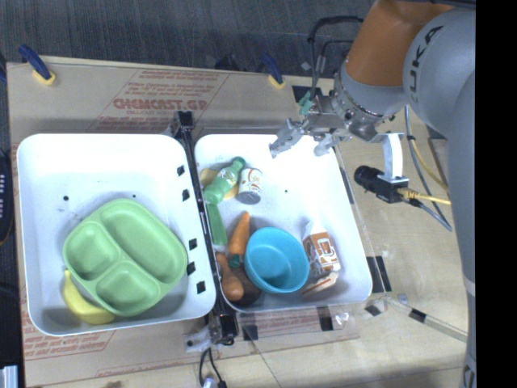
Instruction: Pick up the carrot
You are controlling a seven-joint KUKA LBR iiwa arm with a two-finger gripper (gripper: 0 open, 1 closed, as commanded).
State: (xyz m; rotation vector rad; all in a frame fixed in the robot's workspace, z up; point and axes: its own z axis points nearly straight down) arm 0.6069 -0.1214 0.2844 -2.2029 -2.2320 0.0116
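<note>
Two shallow white bins [48, 160]. One green divided plastic tray [125, 253]; one round blue plastic bowl [276, 259]; one orange carrot [239, 233] at the bowl's 10 o'clock; one small tin can [250, 184]; one green bottle [223, 183].

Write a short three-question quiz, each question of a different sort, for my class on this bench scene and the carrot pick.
1. True or false: the orange tapered carrot lies in the right shallow white bin.
2. Which thing touches the carrot's right side? A) the light blue plastic bowl B) the green divided plastic plate C) the yellow cup
3. Fill in: the grey two-finger gripper hovers over the right bin's ____ edge, apart from the carrot.

Key: 1 true; 2 A; 3 far (upper)
</note>
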